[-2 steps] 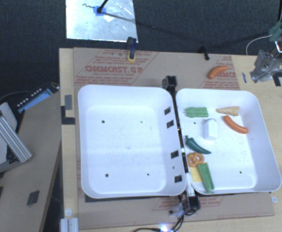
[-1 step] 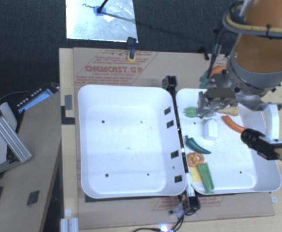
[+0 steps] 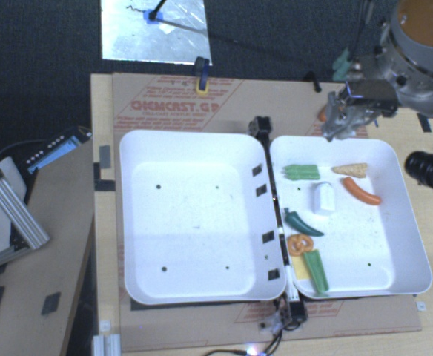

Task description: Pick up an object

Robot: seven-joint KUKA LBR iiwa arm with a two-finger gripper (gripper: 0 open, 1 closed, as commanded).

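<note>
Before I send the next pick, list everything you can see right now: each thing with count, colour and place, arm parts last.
Bins: 2, white, side by side on the bench; left bin, right bin.
Green ridged piece: 1, light green, right bin, upper left.
Wedge: 1, tan, right bin, top.
Sausage: 1, orange-red, right bin, below the wedge.
White block: 1, white, right bin, centre.
Pepper: 1, dark green, right bin, left side.
Pretzel: 1, orange-brown, below the pepper.
Green stick: 1, green, right bin, lower left.
Clamp: 1, blue and yellow, bench's far edge.
Foil sheet: 1, silver, floor beyond the bench.
Gripper: 1, grey, over the right bin's far rim.
</note>
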